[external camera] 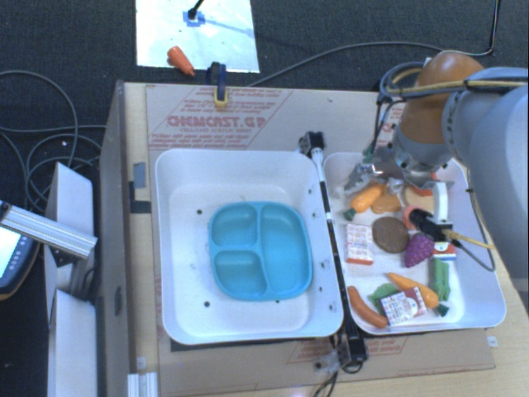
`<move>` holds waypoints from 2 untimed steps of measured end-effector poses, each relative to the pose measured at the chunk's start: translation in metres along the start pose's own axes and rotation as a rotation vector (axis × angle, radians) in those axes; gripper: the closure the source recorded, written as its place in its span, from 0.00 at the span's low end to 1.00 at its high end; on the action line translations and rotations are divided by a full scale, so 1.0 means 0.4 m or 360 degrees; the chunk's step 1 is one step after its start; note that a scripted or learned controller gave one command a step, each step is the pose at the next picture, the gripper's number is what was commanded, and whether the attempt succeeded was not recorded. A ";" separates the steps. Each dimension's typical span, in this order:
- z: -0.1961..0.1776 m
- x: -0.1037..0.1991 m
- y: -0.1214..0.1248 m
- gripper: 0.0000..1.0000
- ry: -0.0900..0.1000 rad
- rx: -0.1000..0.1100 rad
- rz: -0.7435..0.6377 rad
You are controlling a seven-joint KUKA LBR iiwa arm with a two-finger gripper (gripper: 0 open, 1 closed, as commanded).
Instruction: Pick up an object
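A divided tray (260,251) lies in the left bin (178,222); toy foods (390,234) crowd the right bin (488,300).

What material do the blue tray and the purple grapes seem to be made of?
The blue tray looks like molded plastic: one even color, smooth rounded dividers, a soft sheen. The purple grapes are probably toy plastic or rubber, with flat uniform color and a lumpy molded shape, but they are too small to tell for sure.

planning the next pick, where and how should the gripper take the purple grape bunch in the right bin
Take the purple grape bunch across its narrower width, near the middle, coming straight down from above. It lies flat and slanted, with the brown disc close on its left, so a sideways approach would likely bump that neighbour. The gripper sits over the orange carrot at the bin's upper left, a short move away.
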State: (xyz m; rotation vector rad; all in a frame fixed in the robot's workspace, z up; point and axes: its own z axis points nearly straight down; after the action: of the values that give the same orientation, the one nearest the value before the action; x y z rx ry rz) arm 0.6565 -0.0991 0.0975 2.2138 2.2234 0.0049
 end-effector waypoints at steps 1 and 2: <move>0.031 -0.020 -0.022 0.00 0.0000 0.0006 0.0004; 0.031 -0.021 -0.036 0.00 0.0000 0.0006 0.0004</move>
State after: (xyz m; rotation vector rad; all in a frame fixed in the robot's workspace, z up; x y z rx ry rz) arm 0.6420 -0.1075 0.0850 2.2187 2.2220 0.0007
